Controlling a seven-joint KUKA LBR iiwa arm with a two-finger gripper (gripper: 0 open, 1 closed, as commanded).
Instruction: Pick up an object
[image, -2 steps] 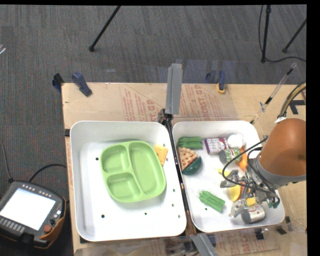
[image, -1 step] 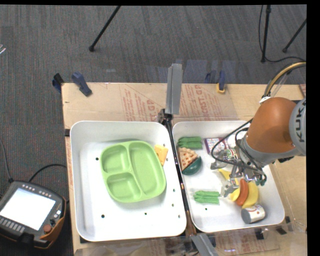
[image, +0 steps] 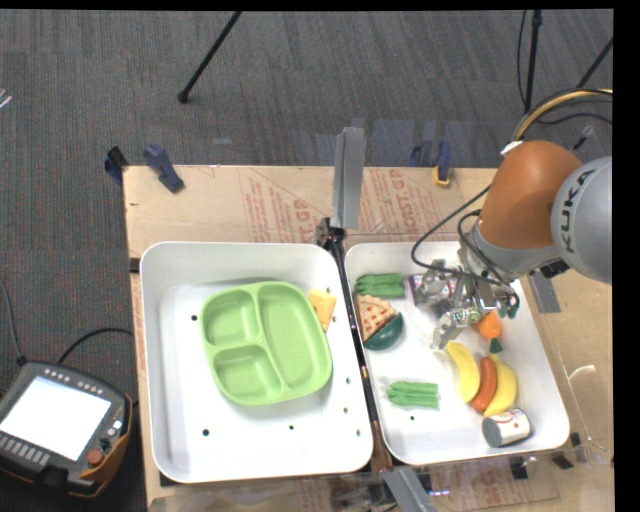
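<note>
Above, my gripper (image: 462, 318) hangs low over the right bin (image: 555, 400), fingers apart, clasping nothing. Bananas (image: 463, 366) lie just beneath it, toward the bin's right edge.

Floor (image: 300, 80): dark grey carpet, faint stripes. Bench (image: 250, 205): plywood top with red print, blue clamps (image: 162, 166) at back edge. Black tripod leg (image: 208, 58) on floor behind. Tablet (image: 55, 418) lower left, cabled.

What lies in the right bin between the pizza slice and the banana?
In the camera view, mostly bare white bin floor separates the pizza slice from the banana; the green bean bundle sits lower, below that line.
</note>
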